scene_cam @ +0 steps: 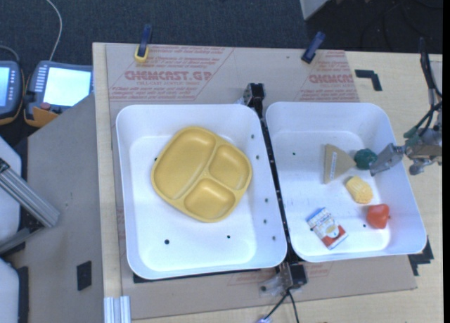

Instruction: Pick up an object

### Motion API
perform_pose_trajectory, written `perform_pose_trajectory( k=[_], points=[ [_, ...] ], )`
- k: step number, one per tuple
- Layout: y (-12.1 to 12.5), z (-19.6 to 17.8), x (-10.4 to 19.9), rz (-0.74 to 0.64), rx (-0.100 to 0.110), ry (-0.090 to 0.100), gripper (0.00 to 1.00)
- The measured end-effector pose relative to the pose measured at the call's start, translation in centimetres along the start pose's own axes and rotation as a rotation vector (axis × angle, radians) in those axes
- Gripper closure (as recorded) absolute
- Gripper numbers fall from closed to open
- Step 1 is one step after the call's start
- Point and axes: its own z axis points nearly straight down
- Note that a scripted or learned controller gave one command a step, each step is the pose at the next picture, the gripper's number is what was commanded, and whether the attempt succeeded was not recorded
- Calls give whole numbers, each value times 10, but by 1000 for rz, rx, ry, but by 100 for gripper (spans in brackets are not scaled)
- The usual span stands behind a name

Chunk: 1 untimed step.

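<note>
The right bin (309, 121) holds several small things. A tan wedge (333, 163) lies near its middle, with a dark green piece (364, 157) just to its right. Below them are a yellow lumpy object (359, 190), a red object (377, 216) and a small blue, white and red carton (326, 227). My gripper (399, 164) hangs over the bin's right edge, open, with nothing between its fingers. Its left finger (384, 160) reaches close to the green piece.
The left bin (140, 244) holds a yellow divided plate (202, 173). A black clamp (254, 93) sits between the bins at the back. A blue clip (313, 47) and a yellow and blue clip (143, 43) pin the board's far edge.
</note>
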Motion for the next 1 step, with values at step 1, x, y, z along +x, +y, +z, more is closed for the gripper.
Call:
perform_pose_trajectory(
  k=[1],
  points=[
    [3, -7, 1, -4, -14, -4, 0]
  ],
)
